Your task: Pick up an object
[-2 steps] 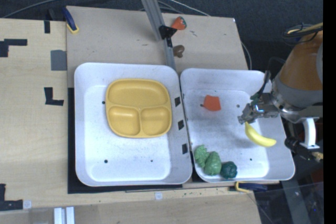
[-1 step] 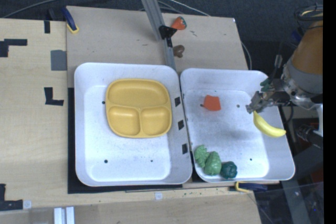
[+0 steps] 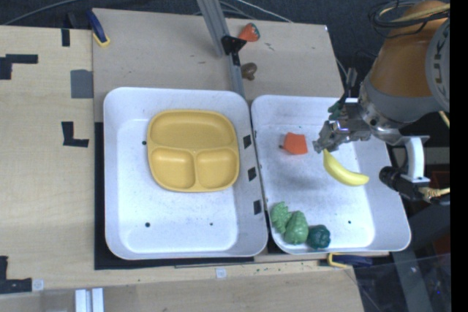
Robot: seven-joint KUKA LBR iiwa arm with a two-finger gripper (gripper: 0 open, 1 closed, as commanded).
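Green broccoli [image 3: 289, 221] lies below the banana [image 3: 345, 170]. At the banana's upper end, the gripper [image 3: 330, 142] hovers, jaw spread unreadable. Descending squarely over its middle looks wisest.

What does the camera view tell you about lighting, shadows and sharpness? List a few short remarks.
Camera view: light is even and soft, with no strong glare on the white right bin; a faint grey shadow lies on its floor below the orange block; the image is slightly soft and grainy, so the gripper above the banana lacks fine detail; the yellow tray shows gentle shading in its compartments.
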